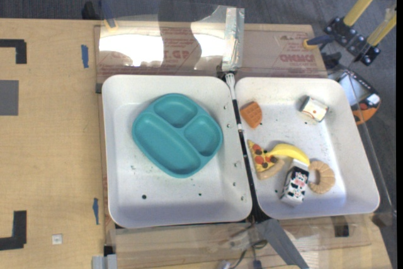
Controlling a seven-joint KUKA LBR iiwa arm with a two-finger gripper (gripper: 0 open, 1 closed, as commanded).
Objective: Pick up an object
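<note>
The objects to pick lie in the right bin, a shallow white tray with speckled floor. Near its centre is a curved, glossy yellow banana. A flat pizza slice touches it at 9 o'clock. A black-and-white boxy carton is at 6, and a tan ring-shaped bagel at 4. A ridged orange wedge sits at 11 and a small white block at 1. The left bin holds a smooth teal divided plate.

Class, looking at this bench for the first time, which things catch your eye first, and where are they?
The teal plate stands out, alone in the left bin. The right bin holds a cluster of small toys: a yellow banana beside a pizza slice, with an orange waffle nearer the divider.
</note>
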